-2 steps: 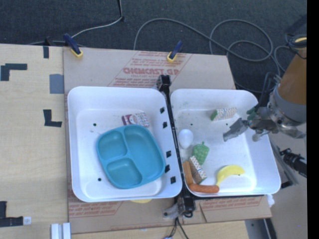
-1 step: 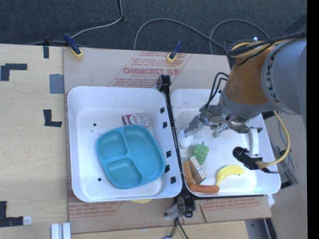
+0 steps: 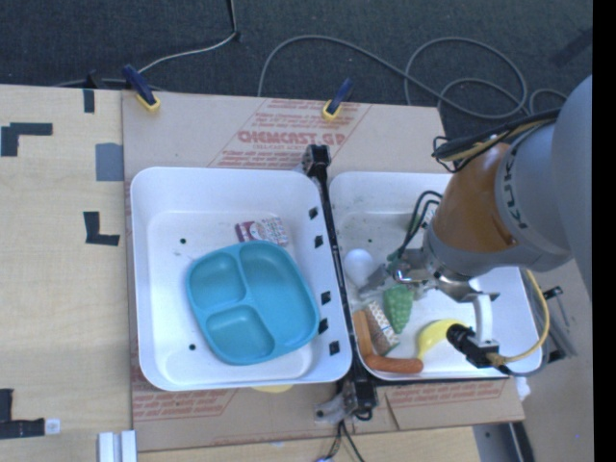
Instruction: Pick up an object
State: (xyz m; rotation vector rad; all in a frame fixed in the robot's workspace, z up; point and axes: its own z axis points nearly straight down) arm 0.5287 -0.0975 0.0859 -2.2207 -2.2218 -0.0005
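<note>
Looked down at a slant on a bench (image 3: 58,258) carrying two shallow white bins side by side. Saw them resting on a cardboard sheet (image 3: 279,138) with red print, pinned at its far edge by two yellow clamps (image 3: 336,104).

In the left bin (image 3: 154,258), found a blue divided plate (image 3: 252,301) lying flat near the middle. Just beyond it, toward the far wall, noted a small red-and-white packet (image 3: 262,230).

Followed the grey arm (image 3: 558,191) in from the right, past its orange band (image 3: 472,200), down over the right bin (image 3: 510,301). Placed the end effector (image 3: 398,273) low over that bin's left half. Could not tell whether it was set wide or narrow, nor whether it held anything.

Right below the end effector, touching it or nearly so, spotted a green object (image 3: 397,308). Left of that, found a small white ball (image 3: 358,261) near the wall between the bins. Toward the near edge, made out a brown packet (image 3: 372,329), an orange sausage-shaped piece (image 3: 393,364) along the front wall, and a yellow curved piece (image 3: 434,335) just right of the green object.

Beyond the bench, traced loose cables (image 3: 462,75) over dark floor.
</note>
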